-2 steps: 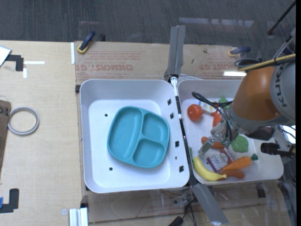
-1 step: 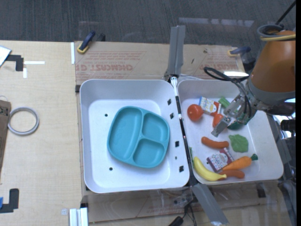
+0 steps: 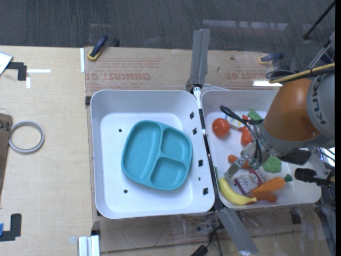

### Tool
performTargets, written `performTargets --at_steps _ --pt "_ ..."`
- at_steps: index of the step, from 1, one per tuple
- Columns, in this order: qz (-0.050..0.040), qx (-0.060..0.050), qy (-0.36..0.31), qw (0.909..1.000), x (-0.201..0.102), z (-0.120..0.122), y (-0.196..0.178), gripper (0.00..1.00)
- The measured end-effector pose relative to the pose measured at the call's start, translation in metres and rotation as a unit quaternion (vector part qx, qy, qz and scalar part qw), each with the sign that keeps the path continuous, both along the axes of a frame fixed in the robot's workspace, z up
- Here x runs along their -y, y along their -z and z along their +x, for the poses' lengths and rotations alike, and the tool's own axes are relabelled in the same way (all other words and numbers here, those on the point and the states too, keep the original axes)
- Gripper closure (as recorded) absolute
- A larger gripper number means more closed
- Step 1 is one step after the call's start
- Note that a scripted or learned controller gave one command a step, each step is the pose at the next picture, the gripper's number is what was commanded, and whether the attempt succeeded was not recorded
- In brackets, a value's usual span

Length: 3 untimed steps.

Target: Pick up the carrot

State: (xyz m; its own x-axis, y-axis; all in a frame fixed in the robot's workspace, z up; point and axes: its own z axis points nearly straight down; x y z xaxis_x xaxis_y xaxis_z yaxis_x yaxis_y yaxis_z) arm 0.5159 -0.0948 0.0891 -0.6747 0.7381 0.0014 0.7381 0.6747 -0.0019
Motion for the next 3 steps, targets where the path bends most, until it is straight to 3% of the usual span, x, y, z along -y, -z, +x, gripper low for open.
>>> performTargets --at_steps 1,2,3 --pt "0.0002 0.0 -0.066 0.9978 0.017 0.072 -0.091 0.0" --pt "0.0 0.0 0.006 1.0 0.024 0.021 0.0 0.0" --pt "0.0001 -0.001 0.006 1.0 0.024 0.021 -0.007 1.0"
